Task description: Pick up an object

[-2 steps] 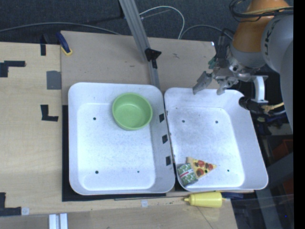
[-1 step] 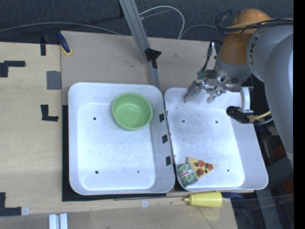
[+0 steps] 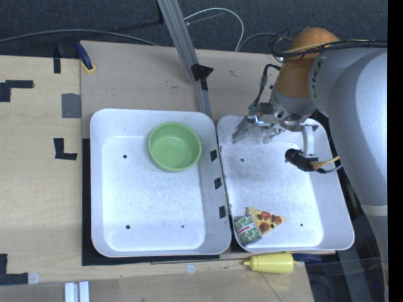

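My gripper hangs over the far edge of the right bin, its two fingers spread apart with nothing between them. A pizza-slice toy lies near that bin's front edge, with a small green printed packet touching its left side. Both are well clear of the gripper, toward the front. A green bowl sits upright in the far part of the left bin.
A yellow bottle lies on the bench just in front of the right bin. A grey pole slants down to the gap between the bins at the back. Cables loop behind the bench.
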Controlling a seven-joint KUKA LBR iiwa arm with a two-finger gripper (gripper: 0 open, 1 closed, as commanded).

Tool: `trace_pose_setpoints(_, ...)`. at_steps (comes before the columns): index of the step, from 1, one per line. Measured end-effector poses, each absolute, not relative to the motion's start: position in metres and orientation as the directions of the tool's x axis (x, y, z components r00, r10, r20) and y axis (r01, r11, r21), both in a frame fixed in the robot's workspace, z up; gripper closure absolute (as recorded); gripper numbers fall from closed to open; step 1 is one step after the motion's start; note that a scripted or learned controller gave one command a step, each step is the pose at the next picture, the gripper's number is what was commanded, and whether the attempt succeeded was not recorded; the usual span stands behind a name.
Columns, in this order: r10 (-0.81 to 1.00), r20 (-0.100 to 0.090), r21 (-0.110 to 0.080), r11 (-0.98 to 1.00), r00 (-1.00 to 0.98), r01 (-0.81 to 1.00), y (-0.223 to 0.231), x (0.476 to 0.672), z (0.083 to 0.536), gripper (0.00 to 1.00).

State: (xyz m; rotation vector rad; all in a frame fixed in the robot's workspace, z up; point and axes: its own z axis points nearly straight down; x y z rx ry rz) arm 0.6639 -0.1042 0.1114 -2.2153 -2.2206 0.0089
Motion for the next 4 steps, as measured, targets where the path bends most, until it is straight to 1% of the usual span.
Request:
trace_pose_setpoints(1, 1.0, -0.001, -0.002, 0.003, -0.003, 1.0, -0.104, 0.665, 0.125, 1.0)
trace_pose_setpoints(2, 1.0, 0.0, 0.003, 0.002, -0.002, 1.0, -0.101, 0.669, 0.169, 1.0)
trace_pose_setpoints(3, 1.0, 0.0, 0.004, 0.002, -0.002, 1.0, -0.1, 0.67, 0.222, 1.0)
trace_pose_setpoints(4, 1.0, 0.002, 0.0, 0.007, -0.007, 1.0, -0.048, 0.671, 0.23, 1.0)
